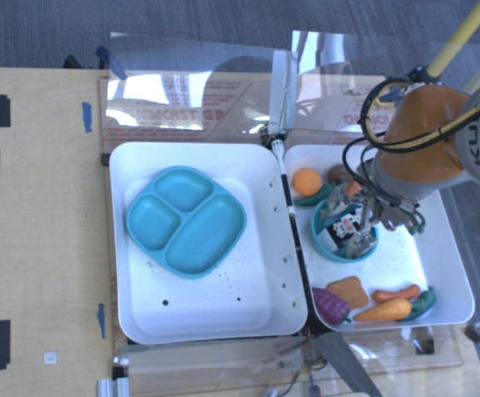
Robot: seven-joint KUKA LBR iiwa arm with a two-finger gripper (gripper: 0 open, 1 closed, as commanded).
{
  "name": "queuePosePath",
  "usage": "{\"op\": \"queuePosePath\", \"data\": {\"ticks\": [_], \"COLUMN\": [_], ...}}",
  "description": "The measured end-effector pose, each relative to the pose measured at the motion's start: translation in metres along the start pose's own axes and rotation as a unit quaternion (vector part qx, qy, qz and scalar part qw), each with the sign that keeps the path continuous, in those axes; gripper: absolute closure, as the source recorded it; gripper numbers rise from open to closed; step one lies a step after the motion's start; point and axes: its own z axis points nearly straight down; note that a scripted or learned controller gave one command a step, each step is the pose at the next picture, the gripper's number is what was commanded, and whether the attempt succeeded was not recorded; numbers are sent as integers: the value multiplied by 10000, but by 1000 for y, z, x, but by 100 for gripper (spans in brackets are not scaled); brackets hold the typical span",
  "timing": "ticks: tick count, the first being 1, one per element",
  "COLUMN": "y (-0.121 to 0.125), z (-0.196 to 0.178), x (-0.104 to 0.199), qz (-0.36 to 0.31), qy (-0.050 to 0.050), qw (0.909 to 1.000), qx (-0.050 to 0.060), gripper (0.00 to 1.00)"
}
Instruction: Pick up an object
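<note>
My gripper (349,226) reaches down into a small teal bowl (329,244) in the right bin (449,259). The arm's orange band sits just above it and hides the wrist. An orange ball (307,182) lies just left of the gripper at the bin's back left. Along the front of the bin lie a purple toy (331,307), a tan biscuit-like piece (348,291), an orange carrot (383,310) and a red-orange piece (396,294) on a green toy (423,301).
The left bin (132,304) holds a blue three-part plate (187,220). A clear plastic wall stands behind both bins. The ridge between the bins runs close to the bowl's left side.
</note>
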Motion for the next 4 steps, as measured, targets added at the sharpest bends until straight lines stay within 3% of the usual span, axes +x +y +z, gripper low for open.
{"op": "queuePosePath", "data": {"ticks": [1, 2, 3, 4], "y": [16, 27, 31, 29], "z": [-1, -2, -3, -4], "x": [27, 62, 81, 90], "qz": [159, 1525, 2083, 2232], "qy": [-17, -40, -88, -99], "qw": [9999, 9883, 9780, 9747], "qx": [2, 12, 33, 36], "gripper": [0, 0, 0, 0]}}
